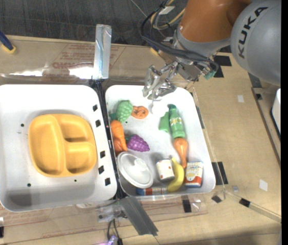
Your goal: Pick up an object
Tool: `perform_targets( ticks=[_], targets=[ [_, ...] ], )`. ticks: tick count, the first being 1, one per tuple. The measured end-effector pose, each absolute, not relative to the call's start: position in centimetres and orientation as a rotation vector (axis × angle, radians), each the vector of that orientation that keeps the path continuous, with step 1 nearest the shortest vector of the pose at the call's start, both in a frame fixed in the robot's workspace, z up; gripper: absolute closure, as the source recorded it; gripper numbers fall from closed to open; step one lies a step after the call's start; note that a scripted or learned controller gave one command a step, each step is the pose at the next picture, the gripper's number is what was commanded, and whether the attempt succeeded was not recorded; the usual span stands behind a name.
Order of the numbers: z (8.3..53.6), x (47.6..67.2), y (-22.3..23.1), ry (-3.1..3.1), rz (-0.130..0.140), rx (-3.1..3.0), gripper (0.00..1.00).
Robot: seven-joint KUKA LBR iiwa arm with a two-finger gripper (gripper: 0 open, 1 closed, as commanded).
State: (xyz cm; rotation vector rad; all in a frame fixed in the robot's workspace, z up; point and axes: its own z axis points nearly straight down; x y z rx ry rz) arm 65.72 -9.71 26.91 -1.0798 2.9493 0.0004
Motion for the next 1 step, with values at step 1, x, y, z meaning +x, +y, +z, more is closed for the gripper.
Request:
perform_targets(
  ticks=[1],
  targets=[
    [23.99,65.72,-11.32,2.937,0.002,-1.115,1.00]
  ],
)
